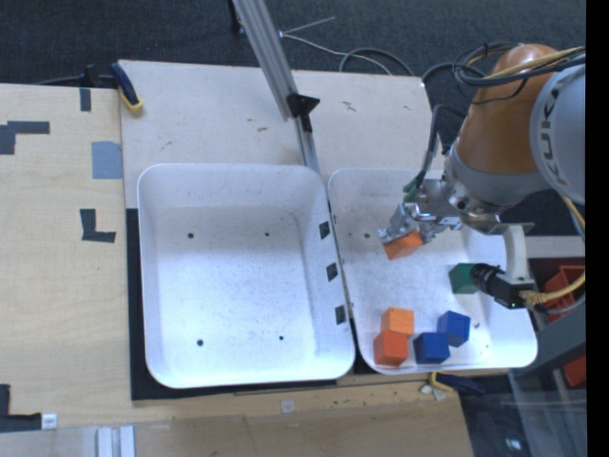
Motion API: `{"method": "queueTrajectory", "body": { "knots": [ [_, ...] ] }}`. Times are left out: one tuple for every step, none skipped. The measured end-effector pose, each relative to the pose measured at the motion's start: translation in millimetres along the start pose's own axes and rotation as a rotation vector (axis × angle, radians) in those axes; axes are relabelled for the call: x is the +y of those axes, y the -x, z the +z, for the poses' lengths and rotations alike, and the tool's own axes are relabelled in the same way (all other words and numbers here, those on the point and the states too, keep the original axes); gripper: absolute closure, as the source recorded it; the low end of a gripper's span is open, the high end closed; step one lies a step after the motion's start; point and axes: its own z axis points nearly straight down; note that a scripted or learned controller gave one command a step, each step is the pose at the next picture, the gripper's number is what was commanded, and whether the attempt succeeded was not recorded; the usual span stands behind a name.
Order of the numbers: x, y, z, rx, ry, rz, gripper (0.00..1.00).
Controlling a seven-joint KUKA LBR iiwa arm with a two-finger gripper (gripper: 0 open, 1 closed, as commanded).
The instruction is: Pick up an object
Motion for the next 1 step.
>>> {"method": "queueTrajectory", "body": {
  "knots": [
    [114.0, -75.9, 58.2, 0.001, 0.001, -0.006, 1.0]
  ]
}}
